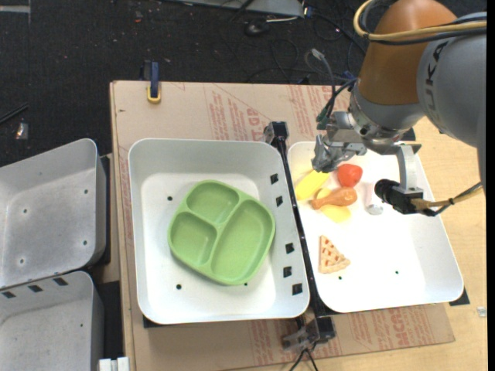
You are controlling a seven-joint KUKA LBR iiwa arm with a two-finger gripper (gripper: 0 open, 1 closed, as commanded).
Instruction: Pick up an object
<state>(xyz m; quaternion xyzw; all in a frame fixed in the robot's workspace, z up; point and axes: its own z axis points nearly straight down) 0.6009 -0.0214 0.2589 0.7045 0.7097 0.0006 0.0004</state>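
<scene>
Tool (328, 159) hangs over the right white bin's (410, 277) far left corner, just above a yellow plastic piece (309, 184), its state impossible to tell.

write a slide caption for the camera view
Gripper hovers over toy food in the right bin; a green divided plate sits in the left bin.

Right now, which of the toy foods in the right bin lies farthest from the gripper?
The waffle-patterned pizza slice. It lies alone toward the near side of the right bin, while the red tomato, orange drumstick and yellow pieces cluster under the gripper.
</scene>
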